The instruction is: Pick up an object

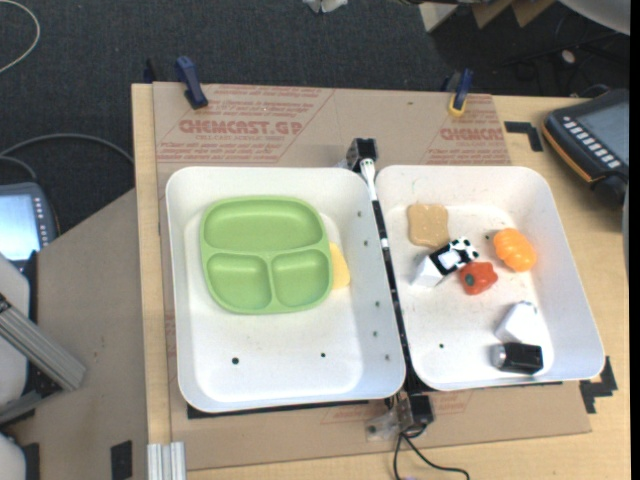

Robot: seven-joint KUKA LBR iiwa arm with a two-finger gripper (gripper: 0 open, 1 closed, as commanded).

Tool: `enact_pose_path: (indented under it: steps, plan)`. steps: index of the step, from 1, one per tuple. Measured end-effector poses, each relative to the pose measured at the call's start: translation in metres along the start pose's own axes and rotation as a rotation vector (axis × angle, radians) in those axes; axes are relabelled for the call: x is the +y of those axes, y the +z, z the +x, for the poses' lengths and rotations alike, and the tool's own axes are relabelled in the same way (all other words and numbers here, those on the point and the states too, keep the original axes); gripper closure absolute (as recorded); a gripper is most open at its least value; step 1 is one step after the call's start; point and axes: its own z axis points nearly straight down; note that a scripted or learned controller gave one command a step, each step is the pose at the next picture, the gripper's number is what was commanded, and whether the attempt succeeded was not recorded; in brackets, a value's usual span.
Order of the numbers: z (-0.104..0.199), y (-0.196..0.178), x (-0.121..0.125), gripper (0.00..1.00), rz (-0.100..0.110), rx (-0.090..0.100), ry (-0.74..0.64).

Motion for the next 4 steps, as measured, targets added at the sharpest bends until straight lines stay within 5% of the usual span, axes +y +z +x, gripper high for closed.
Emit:
enact_pose_path:
  steps: [1, 2, 3, 4]
  plan:
    - [-0.042, 0.069, 0.001, 1.0, 0.013, -0.009, 0.022]
    - [0.01, 0.011, 0.002, 1.0, -0.003, -0.003, 0.012]
    - [-0.024, 0.061, 0.001, 1.0, 0.011, -0.009, 0.022]
    - [-0.001, -0.002, 0.002, 1.0, -0.003, -0.004, 0.015]
